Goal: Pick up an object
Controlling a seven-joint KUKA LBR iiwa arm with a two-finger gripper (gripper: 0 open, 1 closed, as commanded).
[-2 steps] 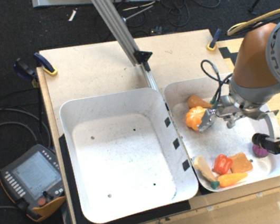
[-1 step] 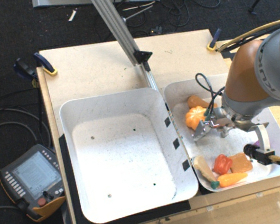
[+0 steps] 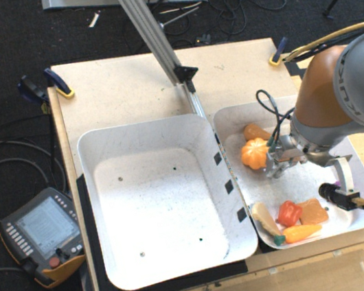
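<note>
Left bin: white, shallow, wide bare floor, raised rim all round. Right bin: crowded. Orange ball, round and ridged like small pumpkin, lies near bin's left wall, just beside jaws. Jaws' spread: cannot tell, wrist hides them. Along front rim: pale wedge, red piece, orange block, carrot. Arm covers bin's right half.
</note>
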